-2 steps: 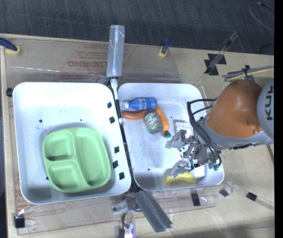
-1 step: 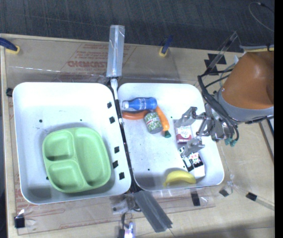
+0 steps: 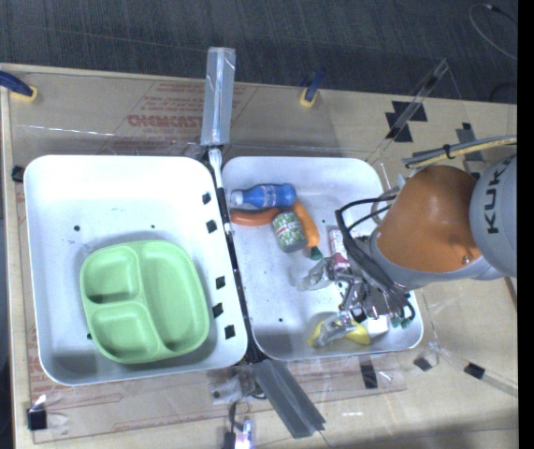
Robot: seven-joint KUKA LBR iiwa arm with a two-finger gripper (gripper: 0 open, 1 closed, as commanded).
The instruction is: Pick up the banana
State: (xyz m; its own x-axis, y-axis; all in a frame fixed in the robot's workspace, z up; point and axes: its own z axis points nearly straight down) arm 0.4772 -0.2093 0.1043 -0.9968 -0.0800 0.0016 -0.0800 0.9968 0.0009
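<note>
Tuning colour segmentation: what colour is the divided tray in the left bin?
Light green tray, clearest in the camera view.

A pale wooden bench carries two shallow white bins side by side, both resting directly on its top. The left bin sits toward nine o'clock, the right bin toward three o'clock — their inner walls touch along the middle. A grey metal bar lies on the bench at twelve o'clock, in line with that seam, and another grey bar lies at six o'clock. Blue clamps grip the bench edge at ten o'clock — one more sits near one o'clock.
</note>
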